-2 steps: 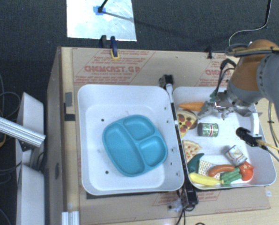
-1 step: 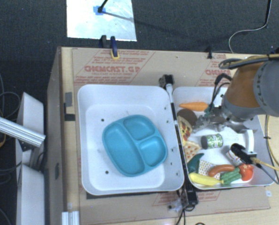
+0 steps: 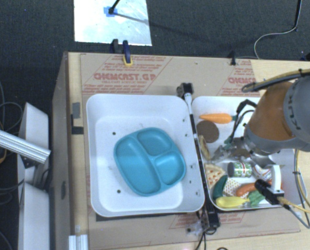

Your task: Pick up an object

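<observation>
The grey arm's end effector [image 3: 237, 151], its grip state impossible to tell, hangs low inside the right white bin [image 3: 287, 204] among toy foods, just above a small green-labelled can [image 3: 240, 169] lying near an orange plastic carrot [image 3: 216, 118].

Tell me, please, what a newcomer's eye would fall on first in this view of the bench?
Most likely the blue divided plate, lying alone in the left white bin. Next comes the grey arm with its orange band, reaching in from the right over the right bin, where small toy foods crowd together: an orange carrot at the back and a yellow banana at the front.
</observation>
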Controlling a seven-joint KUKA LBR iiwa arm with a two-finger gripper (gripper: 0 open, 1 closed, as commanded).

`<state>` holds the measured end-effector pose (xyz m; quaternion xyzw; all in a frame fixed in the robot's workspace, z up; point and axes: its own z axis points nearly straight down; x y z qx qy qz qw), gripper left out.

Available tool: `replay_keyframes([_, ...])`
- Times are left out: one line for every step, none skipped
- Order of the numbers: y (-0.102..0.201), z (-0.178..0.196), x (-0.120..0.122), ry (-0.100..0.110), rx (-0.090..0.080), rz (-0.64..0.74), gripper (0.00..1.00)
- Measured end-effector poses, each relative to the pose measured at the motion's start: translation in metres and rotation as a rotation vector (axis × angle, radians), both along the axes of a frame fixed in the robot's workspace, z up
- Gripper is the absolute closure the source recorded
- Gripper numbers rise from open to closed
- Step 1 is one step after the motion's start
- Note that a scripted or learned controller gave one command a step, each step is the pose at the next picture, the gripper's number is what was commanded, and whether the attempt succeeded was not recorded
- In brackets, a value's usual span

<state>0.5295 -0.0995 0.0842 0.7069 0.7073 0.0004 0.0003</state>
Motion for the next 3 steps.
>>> replay_keyframes([0.003, 0.001, 0.073, -0.002, 0.000, 0.003, 0.00])
replay_keyframes([0.014, 0.001, 0.122, -0.002, -0.001, 0.004, 0.00])
replay_keyframes([0.014, 0.012, 0.123, -0.005, -0.002, 0.007, 1.00])
